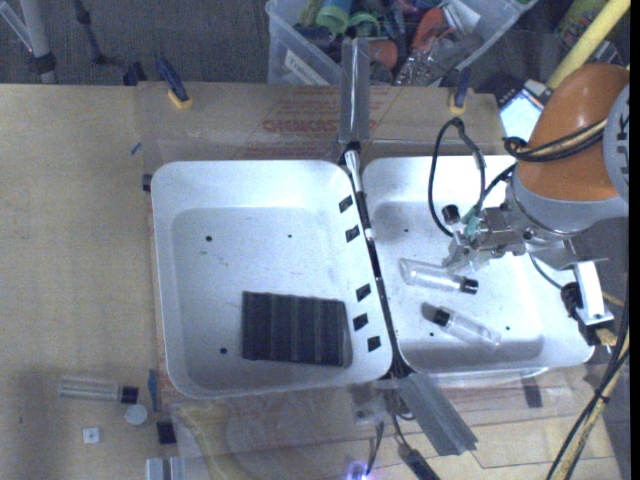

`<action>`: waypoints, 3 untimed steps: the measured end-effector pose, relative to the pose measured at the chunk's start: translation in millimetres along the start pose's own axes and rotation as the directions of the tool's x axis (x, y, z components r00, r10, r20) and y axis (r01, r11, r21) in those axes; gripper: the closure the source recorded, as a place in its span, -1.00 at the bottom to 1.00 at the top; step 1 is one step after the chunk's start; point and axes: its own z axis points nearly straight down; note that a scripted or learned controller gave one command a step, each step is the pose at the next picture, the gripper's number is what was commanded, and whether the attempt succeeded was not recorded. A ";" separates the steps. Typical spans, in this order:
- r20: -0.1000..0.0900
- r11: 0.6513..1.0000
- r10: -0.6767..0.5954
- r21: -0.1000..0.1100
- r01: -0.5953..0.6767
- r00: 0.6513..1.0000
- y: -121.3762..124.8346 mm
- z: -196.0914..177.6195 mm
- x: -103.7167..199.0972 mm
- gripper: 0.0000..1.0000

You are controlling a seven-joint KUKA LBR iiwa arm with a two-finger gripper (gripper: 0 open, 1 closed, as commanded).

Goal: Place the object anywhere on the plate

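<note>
Gripper hovers over 2 clear tubes in the right bin; dark ridged plate in the left bin

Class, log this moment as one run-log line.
gripper: over right bin, above two tubes | plate: left bin, bare

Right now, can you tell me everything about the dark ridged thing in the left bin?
The dark plate is a flat, almost black rectangle with ridges running across its top, like ribbed rubber or plastic. It lies flat on the floor of the left bin, toward the near edge and right of the middle, turned slightly askew. Nothing rests on it, and it touches only the bin floor.
</note>
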 end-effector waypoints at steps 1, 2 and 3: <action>0.002 0.931 0.365 0.002 -0.365 0.931 26.5 -75.1 99.7 1.00; 0.001 0.990 0.140 0.006 -0.140 0.990 -25.7 88.7 220.2 1.00; 0.003 0.775 0.632 0.003 -0.632 0.775 21.0 37.6 253.9 1.00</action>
